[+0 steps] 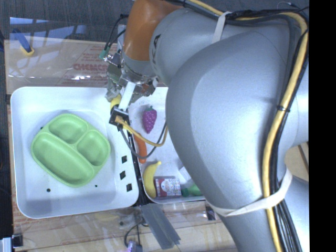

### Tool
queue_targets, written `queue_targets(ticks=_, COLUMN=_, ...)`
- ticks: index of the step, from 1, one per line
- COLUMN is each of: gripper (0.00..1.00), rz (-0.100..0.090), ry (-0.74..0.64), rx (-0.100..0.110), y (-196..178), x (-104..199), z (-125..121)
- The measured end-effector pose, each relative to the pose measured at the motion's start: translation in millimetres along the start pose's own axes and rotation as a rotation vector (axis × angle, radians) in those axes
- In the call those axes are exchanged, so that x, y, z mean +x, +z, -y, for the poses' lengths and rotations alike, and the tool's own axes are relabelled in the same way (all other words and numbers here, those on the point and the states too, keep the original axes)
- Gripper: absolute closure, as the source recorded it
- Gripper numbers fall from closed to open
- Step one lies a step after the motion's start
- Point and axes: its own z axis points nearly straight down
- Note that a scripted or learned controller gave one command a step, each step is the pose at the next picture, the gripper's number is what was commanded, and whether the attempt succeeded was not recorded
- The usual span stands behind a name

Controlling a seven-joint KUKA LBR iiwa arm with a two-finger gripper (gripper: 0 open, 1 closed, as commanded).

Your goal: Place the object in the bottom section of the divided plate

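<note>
In right bin [159, 105]: one banana [150, 175], one purple fruit [149, 118]; one divided plate [71, 149] (left bin [22, 140]); gripper [119, 95] state unclear.

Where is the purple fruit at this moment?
In the camera view, the purple fruit lies in the right bin near its left wall, just above the orange item in the picture, with the banana lower down.

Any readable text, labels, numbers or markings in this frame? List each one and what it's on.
Red print on the cardboard sheet behind the bins: a line of capitals, too blurred to read.
Label on the red-and-white packet: too small to read.
Black squares on the left bin wall: plain marks, no characters.
Green divided plate: no text.
Nothing can be quoted with confidence.
</note>
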Motion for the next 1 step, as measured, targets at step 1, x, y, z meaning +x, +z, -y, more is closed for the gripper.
queue_targets(ticks=1, gripper=1.00, rz=-0.001, ry=-0.128, rx=-0.002, y=-27.1, x=52.5, z=56.2)
